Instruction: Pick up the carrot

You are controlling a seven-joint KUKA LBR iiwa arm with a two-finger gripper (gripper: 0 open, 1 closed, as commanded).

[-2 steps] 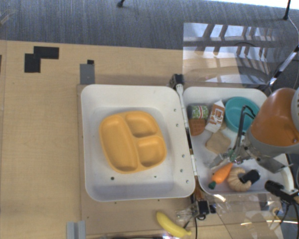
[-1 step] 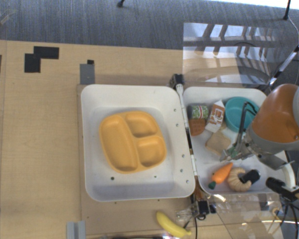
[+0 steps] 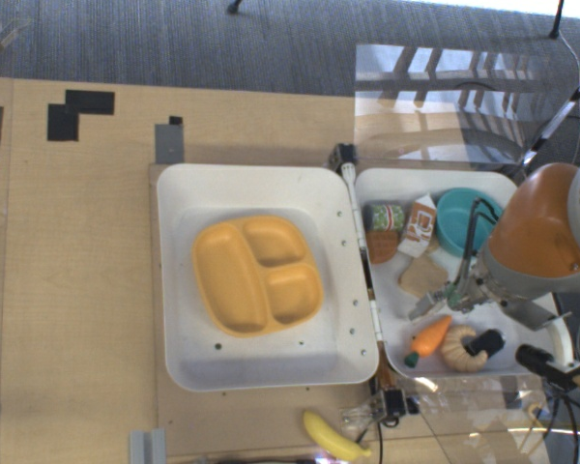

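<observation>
One orange carrot, green tip, lying slantwise, right bin

Pincer hangs just above carrot in rt bin — yellow tray in left bin.

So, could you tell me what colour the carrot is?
Orange with a green tip, seen in the camera view.

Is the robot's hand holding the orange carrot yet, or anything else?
Not that I can see. The hand hovers just above the small orange toy carrot with a green tip, which lies loose on the floor of the right white bin. Nothing sits between its fingers.
</observation>
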